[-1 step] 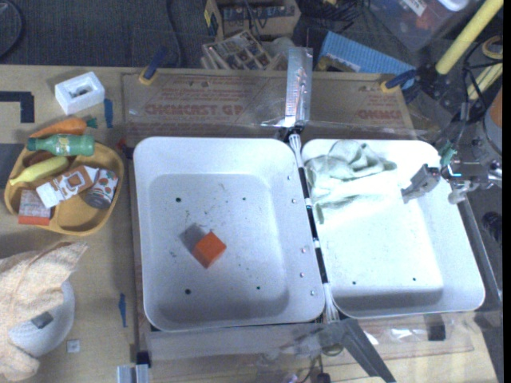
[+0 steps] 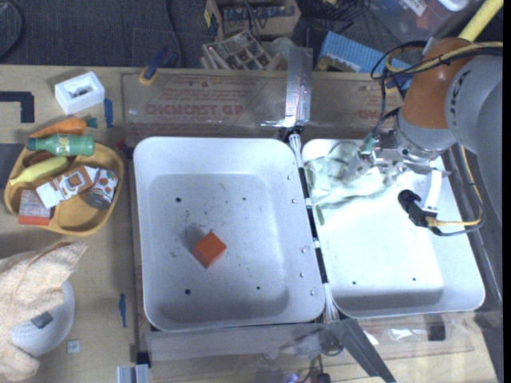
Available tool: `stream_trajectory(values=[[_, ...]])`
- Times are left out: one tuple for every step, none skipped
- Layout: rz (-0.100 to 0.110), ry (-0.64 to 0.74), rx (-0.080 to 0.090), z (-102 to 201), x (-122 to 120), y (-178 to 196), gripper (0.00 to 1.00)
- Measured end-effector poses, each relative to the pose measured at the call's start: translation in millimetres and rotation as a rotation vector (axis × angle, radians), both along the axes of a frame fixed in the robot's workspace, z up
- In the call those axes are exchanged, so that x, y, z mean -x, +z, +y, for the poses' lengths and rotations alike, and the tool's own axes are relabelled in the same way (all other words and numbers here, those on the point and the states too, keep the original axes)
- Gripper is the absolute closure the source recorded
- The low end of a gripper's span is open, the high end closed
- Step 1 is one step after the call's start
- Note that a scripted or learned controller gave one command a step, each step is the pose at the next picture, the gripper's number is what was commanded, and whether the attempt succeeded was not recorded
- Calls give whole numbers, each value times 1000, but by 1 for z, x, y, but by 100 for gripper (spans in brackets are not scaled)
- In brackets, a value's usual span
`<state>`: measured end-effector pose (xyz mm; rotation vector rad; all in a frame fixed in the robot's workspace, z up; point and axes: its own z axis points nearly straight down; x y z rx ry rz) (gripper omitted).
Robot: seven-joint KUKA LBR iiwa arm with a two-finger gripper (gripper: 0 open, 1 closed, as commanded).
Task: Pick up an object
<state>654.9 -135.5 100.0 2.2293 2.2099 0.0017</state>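
An orange cube [image 2: 210,248] lies on the floor of the left bin [image 2: 160,166], a little left of its middle. A crumpled pale green and white cloth [image 2: 339,183] is spread across the far left part of the right bin [image 2: 447,294]. My gripper [image 2: 374,156] reaches in from the right and hangs low over the cloth's far right edge, near the bin's back wall. The wrist and its cables hide the spot where it meets the cloth. The cube is far to the gripper's left, in the other bin.
A yellow bowl [image 2: 80,218] of toy food stands left of the bins, with a white box [image 2: 80,92] behind it and a peach towel [image 2: 36,282] in front. A black cable [image 2: 423,212] loops over the right bin. A cardboard wall [image 2: 207,106] runs behind the bins.
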Motion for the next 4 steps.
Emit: stream_trajectory(values=[[0,125,1,-59,-10,11,0],[-8,148,4,-19,9,-9,0],[-1,237,7,15,-13,-10,0],[-9,-26,0,20,18,-9,0]])
